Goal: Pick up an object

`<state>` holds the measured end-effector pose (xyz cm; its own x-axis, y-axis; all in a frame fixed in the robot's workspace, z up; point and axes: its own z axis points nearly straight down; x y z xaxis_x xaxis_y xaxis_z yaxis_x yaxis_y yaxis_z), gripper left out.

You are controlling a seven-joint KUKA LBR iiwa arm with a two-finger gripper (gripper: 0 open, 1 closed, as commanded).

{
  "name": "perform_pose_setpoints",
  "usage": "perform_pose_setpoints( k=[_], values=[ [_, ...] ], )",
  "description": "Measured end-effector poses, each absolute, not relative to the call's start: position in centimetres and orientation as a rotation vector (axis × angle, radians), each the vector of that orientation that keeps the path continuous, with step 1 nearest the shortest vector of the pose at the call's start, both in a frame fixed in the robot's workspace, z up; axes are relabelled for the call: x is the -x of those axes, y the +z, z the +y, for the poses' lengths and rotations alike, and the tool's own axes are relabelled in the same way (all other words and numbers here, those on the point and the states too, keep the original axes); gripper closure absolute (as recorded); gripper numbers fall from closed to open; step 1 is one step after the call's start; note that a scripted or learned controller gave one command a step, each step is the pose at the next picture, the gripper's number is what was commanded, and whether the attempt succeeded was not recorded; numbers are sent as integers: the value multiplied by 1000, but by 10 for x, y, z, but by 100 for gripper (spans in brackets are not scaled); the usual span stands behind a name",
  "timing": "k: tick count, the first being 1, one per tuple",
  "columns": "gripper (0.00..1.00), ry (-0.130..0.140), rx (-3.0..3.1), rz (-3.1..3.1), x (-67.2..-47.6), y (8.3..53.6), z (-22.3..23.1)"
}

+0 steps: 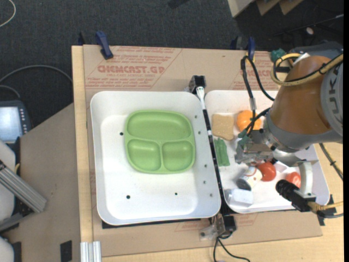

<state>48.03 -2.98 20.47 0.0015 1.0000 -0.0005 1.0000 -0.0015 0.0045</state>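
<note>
The right bin (229,100) holds several small things: a tan block (222,125), an orange ball (244,119), a flat green piece (221,152), a red rounded object (267,171), a smaller red-orange piece (293,178) and a white-and-grey object (242,194). My gripper (250,156) hangs low over the middle of this bin, just left of and above the red object and right of the green piece. The arm's orange body covers the bin's far right part. Nothing is visibly held.
The left bin (103,146) carries a green divided plate (160,141). A black ridge (207,135) separates the two bins. A white curved piece (306,180) lies near the right bin's right edge. Brown cardboard surrounds both bins.
</note>
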Motion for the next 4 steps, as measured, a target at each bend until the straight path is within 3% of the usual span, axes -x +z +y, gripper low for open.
perform_pose_setpoints(
  k=[2, 3, 4],
  values=[
    [100, 9, -2220, 2213, -482, 225, -29],
    [100, 6, -2209, 2234, -479, 254, 70],
    [100, 18, -2205, 2234, -491, 328, 167]
  ],
)
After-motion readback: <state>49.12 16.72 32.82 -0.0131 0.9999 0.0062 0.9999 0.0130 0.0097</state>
